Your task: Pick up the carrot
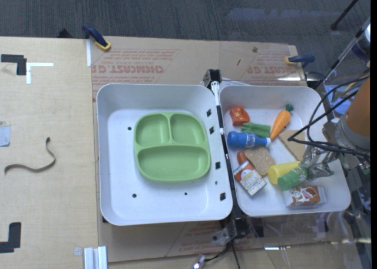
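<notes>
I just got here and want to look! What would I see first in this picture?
First the big green plate with three sections, alone in the left bin. Next, the pile of toy food in the right bin: an orange carrot near the back, a blue bottle beside the middle divider, and a yellow and green corn cob. The gripper sits low at the right, next to the corn cob.
</notes>
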`<control>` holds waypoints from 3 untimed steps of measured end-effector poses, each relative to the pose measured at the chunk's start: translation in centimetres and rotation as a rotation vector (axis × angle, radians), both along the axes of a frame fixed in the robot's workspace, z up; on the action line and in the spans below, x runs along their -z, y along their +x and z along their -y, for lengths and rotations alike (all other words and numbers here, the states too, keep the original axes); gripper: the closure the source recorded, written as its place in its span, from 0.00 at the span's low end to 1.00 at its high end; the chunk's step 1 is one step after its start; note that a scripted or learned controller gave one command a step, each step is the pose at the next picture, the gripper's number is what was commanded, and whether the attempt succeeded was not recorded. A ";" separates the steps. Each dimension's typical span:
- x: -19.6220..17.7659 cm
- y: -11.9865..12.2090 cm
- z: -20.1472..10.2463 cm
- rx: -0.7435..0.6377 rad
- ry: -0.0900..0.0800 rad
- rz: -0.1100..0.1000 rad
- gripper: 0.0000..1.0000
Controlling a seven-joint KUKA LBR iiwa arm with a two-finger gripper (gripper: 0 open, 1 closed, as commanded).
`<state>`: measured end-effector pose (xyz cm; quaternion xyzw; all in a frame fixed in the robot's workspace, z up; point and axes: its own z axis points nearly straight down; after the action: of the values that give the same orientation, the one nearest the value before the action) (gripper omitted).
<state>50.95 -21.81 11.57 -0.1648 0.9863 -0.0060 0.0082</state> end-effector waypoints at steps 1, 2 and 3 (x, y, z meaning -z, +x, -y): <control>0.3 0.3 -0.8 -0.008 0.010 0.005 0.00; 2.2 9.8 -3.2 0.109 0.011 -0.010 0.00; 2.2 14.5 -3.1 0.278 0.014 -0.041 0.00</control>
<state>65.45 -18.73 9.33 -0.0265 0.9996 0.0029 -0.0119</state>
